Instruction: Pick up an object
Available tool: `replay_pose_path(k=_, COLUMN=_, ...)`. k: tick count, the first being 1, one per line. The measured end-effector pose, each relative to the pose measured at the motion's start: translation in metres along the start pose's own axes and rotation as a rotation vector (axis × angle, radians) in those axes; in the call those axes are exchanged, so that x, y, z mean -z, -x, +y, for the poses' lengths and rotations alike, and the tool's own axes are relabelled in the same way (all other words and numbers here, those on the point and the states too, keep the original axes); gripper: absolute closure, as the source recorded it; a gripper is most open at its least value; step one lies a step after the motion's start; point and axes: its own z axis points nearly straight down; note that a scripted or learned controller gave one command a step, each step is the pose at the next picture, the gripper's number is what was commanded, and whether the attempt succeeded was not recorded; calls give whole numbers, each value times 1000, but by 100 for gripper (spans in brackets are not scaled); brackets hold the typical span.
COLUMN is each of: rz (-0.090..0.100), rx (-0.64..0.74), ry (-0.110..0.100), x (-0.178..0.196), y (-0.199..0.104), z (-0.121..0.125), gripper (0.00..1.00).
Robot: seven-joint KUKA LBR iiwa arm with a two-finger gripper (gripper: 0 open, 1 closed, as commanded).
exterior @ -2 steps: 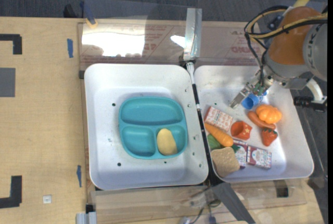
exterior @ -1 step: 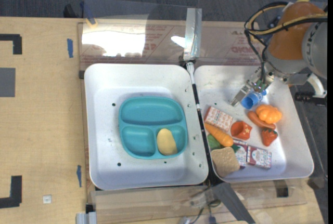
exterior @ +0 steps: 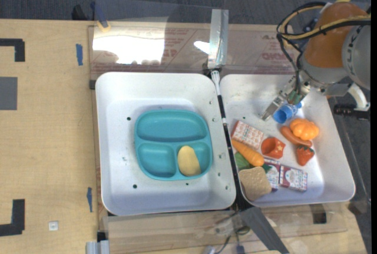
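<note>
My gripper (exterior: 281, 105) hangs low over the upper middle of the right bin (exterior: 336, 188), reaching in from the right. A small blue cup (exterior: 287, 113) lies right at its tip, touching or just under it; I cannot make out whether it is held. Close by on the right lie an orange pumpkin-like toy (exterior: 304, 129) and a red pepper (exterior: 304, 154). Further down are a second red pepper (exterior: 272, 147), a carrot (exterior: 248, 152), a pink-and-white carton (exterior: 248, 134), a second carton (exterior: 291, 177) and a bread slice (exterior: 254, 182).
The left bin (exterior: 112, 129) holds a teal divided tray (exterior: 168, 129) with a yellow potato (exterior: 188, 160) in its lower right compartment. A clear upright panel (exterior: 218, 40) stands behind the divider between the bins. Cables loop above the wrist (exterior: 294, 23).
</note>
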Motion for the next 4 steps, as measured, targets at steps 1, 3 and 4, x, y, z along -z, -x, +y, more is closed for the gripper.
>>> replay_pose_path(k=1, rz=-8, rx=73, ry=0, x=0, y=-1, z=-3, gripper=0)
replay_pose_path(k=3, rz=2, rx=127, ry=0, x=1, y=-14, z=12, gripper=0)
replay_pose_path(k=4, rz=-5, rx=209, ry=6, x=0, y=-9, z=3, gripper=0)
